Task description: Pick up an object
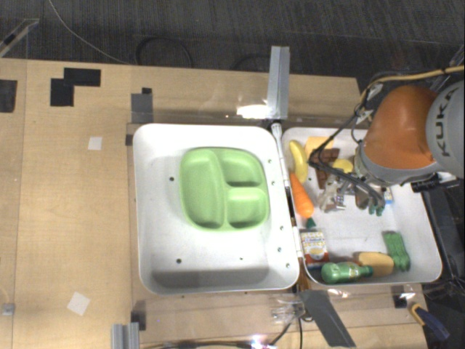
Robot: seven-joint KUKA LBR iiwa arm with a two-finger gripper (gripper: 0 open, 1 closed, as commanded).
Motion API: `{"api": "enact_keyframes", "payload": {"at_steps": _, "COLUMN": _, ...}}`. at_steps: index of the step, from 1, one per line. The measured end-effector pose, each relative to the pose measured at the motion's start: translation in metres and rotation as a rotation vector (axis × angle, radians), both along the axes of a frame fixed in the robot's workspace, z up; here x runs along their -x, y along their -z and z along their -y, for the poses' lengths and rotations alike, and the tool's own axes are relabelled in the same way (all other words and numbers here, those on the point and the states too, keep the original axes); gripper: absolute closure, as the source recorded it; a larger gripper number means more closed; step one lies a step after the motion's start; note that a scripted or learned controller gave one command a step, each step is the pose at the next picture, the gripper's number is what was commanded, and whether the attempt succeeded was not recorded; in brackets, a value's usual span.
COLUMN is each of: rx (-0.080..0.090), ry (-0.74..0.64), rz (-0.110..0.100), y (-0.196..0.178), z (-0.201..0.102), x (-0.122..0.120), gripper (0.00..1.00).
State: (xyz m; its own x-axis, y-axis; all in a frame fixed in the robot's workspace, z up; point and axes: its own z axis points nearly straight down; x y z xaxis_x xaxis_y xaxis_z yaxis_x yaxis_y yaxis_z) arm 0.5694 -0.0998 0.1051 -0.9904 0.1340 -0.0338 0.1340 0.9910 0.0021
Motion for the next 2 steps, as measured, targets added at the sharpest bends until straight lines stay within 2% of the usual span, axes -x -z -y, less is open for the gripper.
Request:
{"api": "enact_keyframes", "payload": {"at_steps": 1, "rx": 0.003, "ry": -0.15, "rz": -0.019, "y": -0.0485, "z": 0.0351, "x": -0.0721, "gripper": 1.0}}
{"api": "enact_keyframes", "payload": {"at_steps": 2, "rx": 0.002, "ry": -0.151, "rz": -0.022, "y": -0.0468, "z": 0.0343, "x": -0.0713, "gripper": 0.0}}
